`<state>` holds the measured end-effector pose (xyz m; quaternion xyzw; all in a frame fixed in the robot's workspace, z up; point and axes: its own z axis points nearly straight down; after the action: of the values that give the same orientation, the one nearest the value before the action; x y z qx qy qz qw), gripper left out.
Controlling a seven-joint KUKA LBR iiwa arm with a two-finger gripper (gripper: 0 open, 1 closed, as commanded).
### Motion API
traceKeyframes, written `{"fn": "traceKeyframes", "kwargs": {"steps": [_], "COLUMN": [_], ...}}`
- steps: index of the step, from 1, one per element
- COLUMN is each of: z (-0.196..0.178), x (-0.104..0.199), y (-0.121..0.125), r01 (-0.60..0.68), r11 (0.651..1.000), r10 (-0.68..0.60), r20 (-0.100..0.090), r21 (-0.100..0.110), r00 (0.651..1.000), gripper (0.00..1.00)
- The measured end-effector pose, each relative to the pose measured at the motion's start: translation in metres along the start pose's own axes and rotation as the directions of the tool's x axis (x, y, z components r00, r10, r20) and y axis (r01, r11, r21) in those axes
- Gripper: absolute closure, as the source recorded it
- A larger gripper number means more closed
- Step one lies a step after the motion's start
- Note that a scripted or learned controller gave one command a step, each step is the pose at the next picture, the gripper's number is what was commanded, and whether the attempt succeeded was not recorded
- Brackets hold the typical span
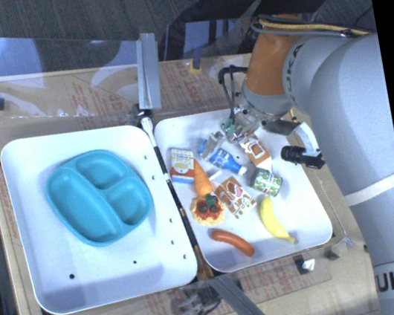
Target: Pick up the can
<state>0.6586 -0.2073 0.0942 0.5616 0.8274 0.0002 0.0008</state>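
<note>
The gripper (234, 130) is seen low over the far part of the right bin (312, 234), hanging from the grey arm with its orange band (268, 69). Whether it is spread or closed cannot be told, as the wrist hides most of it and the parts below are small and cluttered.

The can (266, 181) is judged to be the small cylinder with a green and white label, lying on its side toward the near right of the pile. From the gripper it lies nearer to the camera and somewhat to the right, close but apart. Its long axis appears to run slantwise, from far left to near right, so a grasp across the curved wall would be called for; a smooth round body of that kind may roll or slip if pinched off centre.

Between tool and can, a blue and white packet (224, 159) and a small brown and white carton (256, 151) are crowded together. Further out are found an orange carrot (201, 179), a printed flat box (234, 196), a yellow banana (272, 221) and a glossy red sausage (232, 242), all looking like toy plastic. In the left bin (46, 285) a blue moulded tray with three compartments (98, 196) is set.
</note>
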Motion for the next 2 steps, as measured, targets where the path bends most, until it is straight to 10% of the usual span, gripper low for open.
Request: {"fn": "traceKeyframes", "kwargs": {"steps": [2], "z": [-0.026], "x": [0.0], "y": [0.0], "r01": [0.123], "r11": [0.992], "r10": [-0.123], "r20": [-0.003], "r21": [0.002], "r00": [0.992], "gripper": [0.0]}}
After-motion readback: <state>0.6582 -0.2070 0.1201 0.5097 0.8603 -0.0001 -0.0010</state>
